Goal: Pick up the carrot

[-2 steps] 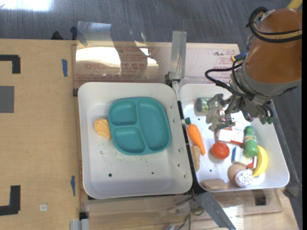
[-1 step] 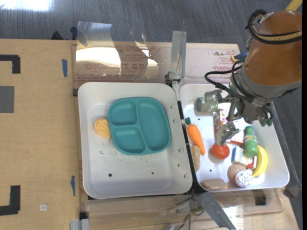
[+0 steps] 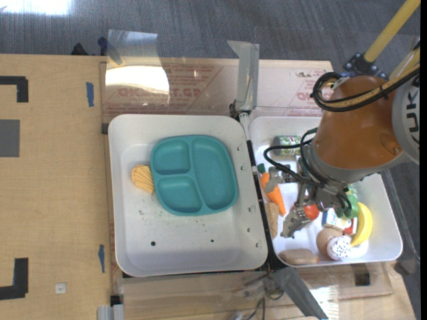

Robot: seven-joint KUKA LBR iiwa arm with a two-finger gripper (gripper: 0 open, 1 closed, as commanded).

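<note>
1. Nearest the camera, the front rim of the right bin (image 3: 393, 242) holds a crowded row: a tan bread-like piece (image 3: 298, 257), a speckled white cup-like item (image 3: 339, 247) and a yellow banana (image 3: 363, 224) curving up the right side. Little bare floor lies between them.
2. Just above that row, the gripper (image 3: 293, 224) hangs low inside the right bin; I cannot tell whether it is spread or closed, as the picture is blurred there. A small red object (image 3: 311, 212) sits just beside it.
3. The carrot (image 3: 275, 199) lies near the right bin's left wall, pointing down and slightly right, just left of the gripper and apart from it as far as the view allows.
4. The arm (image 3: 353, 129), orange above the wrist, covers the bin's middle and upper right.
5. The left bin (image 3: 127, 239) has wide open floor along its front and left. A teal divided plate (image 3: 195, 174) rests toward its back, with a yellow shell-shaped toy (image 3: 142, 177) touching the plate's left edge.
6. Farthest back, brown cardboard (image 3: 50, 179) covers the bench at left, and grey carpet (image 3: 200, 12) lies beyond.
</note>
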